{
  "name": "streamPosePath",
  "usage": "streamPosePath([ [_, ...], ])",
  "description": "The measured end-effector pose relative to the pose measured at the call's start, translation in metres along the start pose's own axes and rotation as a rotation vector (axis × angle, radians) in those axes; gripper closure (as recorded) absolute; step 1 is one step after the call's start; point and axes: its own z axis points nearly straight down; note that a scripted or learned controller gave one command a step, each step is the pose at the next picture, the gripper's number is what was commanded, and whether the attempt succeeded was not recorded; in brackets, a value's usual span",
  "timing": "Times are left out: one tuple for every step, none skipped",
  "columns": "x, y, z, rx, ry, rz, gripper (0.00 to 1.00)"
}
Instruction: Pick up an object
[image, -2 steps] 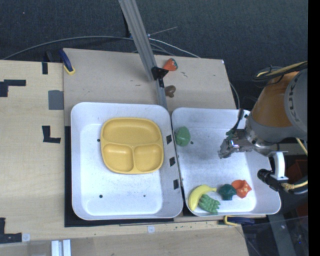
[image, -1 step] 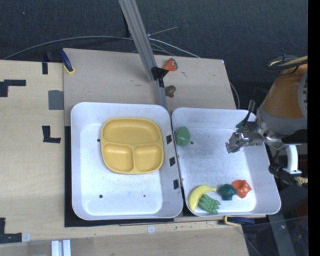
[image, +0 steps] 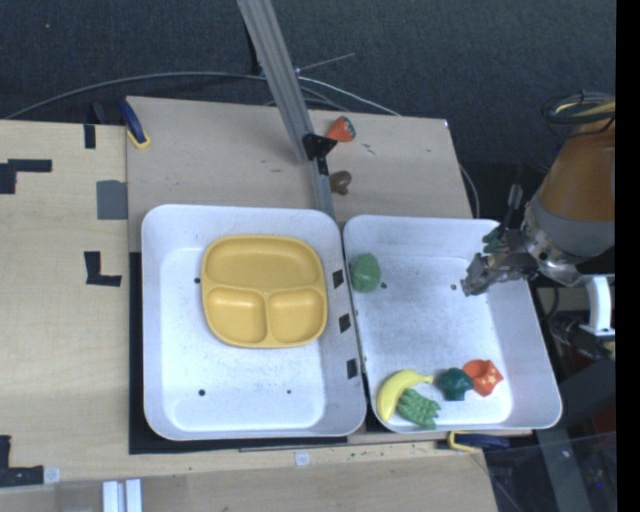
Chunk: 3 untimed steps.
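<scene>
yellow divided plate (image: 265, 290) in left bin (image: 160, 330), metal pole (image: 283, 75)

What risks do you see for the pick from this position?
The toys in the near corner, the banana, the green toy, the teal toy and the orange toy, touch, so the hand may catch two or slip. The green ball could roll away.

two shallow white bins (image: 150, 300) sit side by side. one yellow divided plate (image: 265, 290) at centre left. five small toys to the right: one green ball (image: 365, 271), one banana (image: 395, 385), one light green piece (image: 418, 408), one teal piece (image: 455, 383), one orange piece (image: 484, 376).
</scene>
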Motion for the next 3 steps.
streamPosePath([
  [0.047,-0.002,0.007,0.005,0.002,-0.003,1.00],
  [0.106,-0.004,0.012,0.006,0.002,-0.005,1.00],
  [0.159,-0.009,0.011,0.006,0.003,-0.006,1.00],
])
